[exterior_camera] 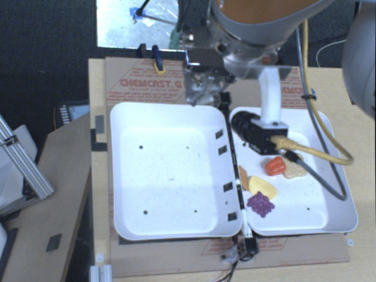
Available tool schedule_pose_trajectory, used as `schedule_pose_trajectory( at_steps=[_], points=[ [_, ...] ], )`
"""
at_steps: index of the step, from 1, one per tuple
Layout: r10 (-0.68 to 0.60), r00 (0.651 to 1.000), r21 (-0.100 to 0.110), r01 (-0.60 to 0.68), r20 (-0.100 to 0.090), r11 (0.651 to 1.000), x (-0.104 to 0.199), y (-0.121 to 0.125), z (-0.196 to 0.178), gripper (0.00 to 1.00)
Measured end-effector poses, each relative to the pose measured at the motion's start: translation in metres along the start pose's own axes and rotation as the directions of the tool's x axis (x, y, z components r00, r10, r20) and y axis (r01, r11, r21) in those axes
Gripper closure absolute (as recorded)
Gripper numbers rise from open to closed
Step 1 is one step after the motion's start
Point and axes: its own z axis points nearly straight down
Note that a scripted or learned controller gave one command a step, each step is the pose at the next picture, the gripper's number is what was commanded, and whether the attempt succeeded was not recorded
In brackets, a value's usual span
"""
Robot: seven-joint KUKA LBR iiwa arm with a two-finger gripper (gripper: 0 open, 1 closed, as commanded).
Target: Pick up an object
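Several small toys lie in the right bin (320, 213). They are a red-orange piece (275, 166), a yellow piece (262, 187), a purple grape bunch (260, 204) and a tan piece (296, 170). A thin orange sliver (242, 174) rests against the bin's left wall. My gripper (202, 91) hangs at the far edge of the benches, over the back right corner of the left bin (164, 175). It is well apart from the toys, and nothing shows in it.
The arm's grey and orange body (258, 10) covers the top centre. A black fitting (254, 133) with a white post and a yellow cable (320, 151) reaches over the right bin's back half, close to the red-orange piece. Cardboard lies under both bins.
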Motion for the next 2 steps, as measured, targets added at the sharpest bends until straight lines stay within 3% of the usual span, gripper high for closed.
schedule_pose_trajectory(
  at_steps=[1, 2],
  points=[
    [0.001, 1.000, 0.003, -0.001, 0.002, 1.000, -0.001, 0.000, 0.002, 0.00],
    [-0.005, 1.000, 0.000, 0.005, 0.000, 1.000, 0.000, 0.000, -0.010, 1.00]
  ],
)
